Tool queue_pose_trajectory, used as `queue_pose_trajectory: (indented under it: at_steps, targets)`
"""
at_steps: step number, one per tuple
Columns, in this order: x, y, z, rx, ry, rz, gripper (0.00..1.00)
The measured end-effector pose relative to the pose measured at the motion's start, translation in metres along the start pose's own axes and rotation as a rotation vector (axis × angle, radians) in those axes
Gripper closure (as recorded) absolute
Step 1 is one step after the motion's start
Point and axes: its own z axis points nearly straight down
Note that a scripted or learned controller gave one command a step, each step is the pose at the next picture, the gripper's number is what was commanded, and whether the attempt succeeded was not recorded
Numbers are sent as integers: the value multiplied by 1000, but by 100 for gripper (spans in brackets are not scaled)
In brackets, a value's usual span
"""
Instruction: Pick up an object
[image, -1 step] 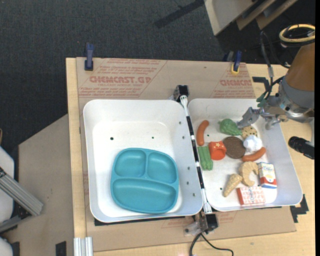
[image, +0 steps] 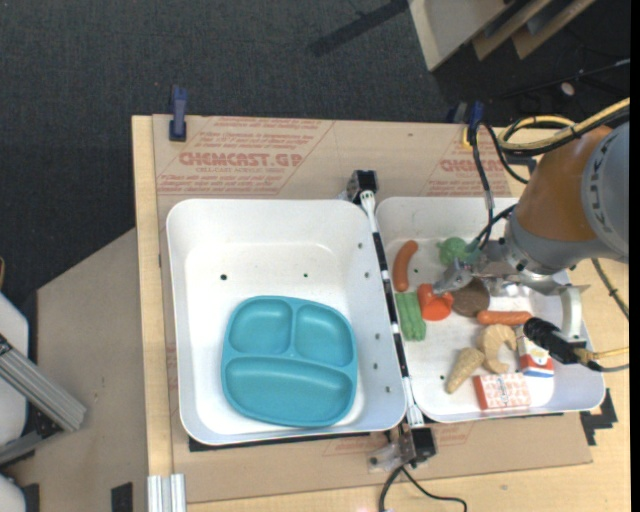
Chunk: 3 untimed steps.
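One smooth teal three-compartment plate (image: 291, 360), rounded corners.

A robotics lab or test cell is indicated. Left of the pincer (image: 462, 272), a desk (image: 270, 160) faced with brown protective paper printed with a plastics brand is seen, clamped at its far corners by blue clips (image: 178, 112). Two white bins (image: 200, 250) are joined by black brackets (image: 362, 184) just beyond the pincer. Bundled cables (image: 530, 135) are draped behind it, dark carpet (image: 200, 50) lies farther off, and aluminium framing (image: 40, 385) stands far left.
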Motion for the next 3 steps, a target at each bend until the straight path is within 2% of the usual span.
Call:
queue_pose_trajectory:
  at_steps: [1, 2, 3]
  targets:
    - [-25, 52, 4, 4, 8, -5, 0]
    - [5, 79, 11, 2, 0, -3, 0]
    - [3, 81, -4, -6, -2, -1, 100]
